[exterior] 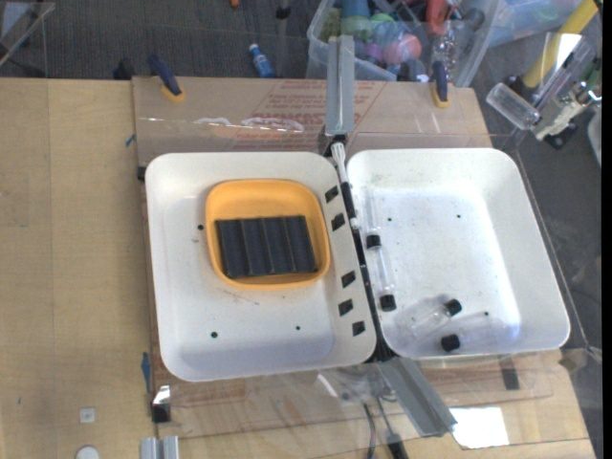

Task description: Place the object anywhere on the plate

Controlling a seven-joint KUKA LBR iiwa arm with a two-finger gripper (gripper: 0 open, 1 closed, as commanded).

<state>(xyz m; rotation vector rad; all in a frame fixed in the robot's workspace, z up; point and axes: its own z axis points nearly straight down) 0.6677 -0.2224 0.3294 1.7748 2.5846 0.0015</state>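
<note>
One dark ribbed block already sits flat on the orange plate, left-center of frame. Can't tell the claw's state; safest bet is probably lifting clear without nudging the block.

An orange-yellow plate carries a dark grey ridged block. Both bins are white with black specks; the counter is pale tan wood.
</note>
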